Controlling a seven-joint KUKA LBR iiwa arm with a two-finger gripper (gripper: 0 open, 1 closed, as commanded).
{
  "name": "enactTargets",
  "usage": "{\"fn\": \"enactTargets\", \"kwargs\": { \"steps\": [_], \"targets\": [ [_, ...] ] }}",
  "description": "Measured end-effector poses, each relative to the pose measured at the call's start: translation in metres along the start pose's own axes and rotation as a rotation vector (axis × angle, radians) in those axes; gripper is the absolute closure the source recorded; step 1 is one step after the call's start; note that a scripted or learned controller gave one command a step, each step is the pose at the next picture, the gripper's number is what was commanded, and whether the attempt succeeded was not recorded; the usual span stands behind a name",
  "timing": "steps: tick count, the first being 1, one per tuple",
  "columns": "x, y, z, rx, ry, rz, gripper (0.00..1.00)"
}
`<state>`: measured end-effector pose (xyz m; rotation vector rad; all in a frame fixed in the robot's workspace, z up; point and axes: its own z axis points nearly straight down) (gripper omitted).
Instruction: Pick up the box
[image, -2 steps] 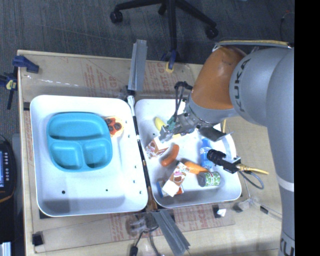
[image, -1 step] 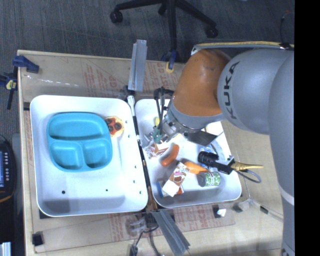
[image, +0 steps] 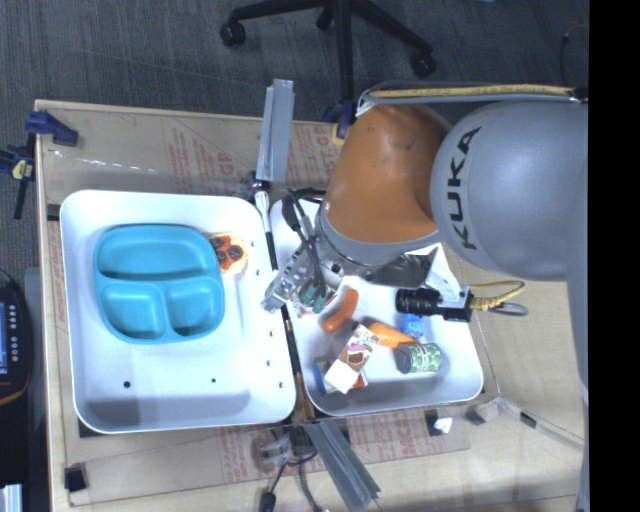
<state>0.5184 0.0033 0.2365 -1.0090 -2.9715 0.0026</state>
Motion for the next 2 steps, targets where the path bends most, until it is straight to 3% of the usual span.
{"fn": "enactTargets", "kwargs": {
  "steps": [1,2],
  "targets": [
    [0.102,0.063,0.025,0.000,-0.001,0.013,1.00],
    [0.148,0.146,0.056,0.001,-0.002,0.184,1.00]
  ]
}}
